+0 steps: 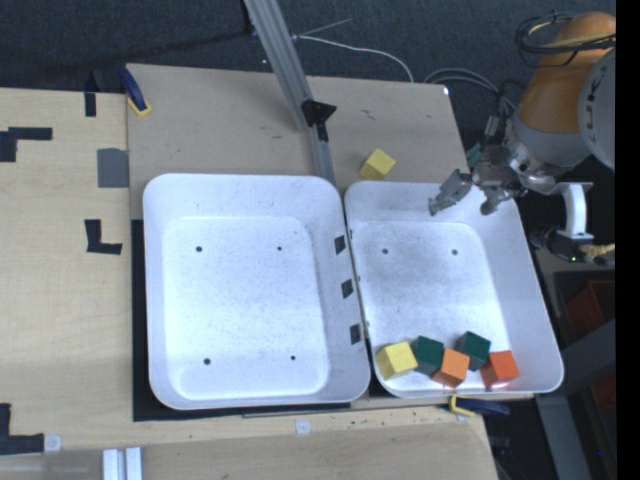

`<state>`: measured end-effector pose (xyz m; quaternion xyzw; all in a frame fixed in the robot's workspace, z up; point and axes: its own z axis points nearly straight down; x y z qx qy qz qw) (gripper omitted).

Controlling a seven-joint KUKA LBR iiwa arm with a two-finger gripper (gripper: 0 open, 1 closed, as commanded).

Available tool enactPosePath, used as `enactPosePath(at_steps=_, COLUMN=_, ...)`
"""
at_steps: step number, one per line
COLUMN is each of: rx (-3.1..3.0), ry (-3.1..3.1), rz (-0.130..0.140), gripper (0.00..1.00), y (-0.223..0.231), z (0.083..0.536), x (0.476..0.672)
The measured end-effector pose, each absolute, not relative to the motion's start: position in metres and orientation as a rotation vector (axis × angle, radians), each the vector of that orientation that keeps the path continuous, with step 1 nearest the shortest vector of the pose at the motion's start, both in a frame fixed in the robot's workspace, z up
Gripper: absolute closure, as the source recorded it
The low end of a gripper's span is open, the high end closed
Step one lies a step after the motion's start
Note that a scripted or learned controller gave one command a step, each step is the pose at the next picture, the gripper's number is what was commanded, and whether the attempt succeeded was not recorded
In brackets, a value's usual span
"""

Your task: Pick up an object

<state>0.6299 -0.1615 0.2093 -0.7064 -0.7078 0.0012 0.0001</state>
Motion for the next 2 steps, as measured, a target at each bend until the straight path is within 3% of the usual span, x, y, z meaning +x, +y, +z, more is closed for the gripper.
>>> enactPosePath(at_steps=1, rx=-2.215, ry=-2.230, rz=-0.005, gripper=0.00, y=-0.110, z=0.246, x=0.644)
enactPosePath(at_steps=2, rx=-2.221, ry=-2.229, rz=-0.005, gripper=0.00, y=-0.115, z=0.295, x=0.676)
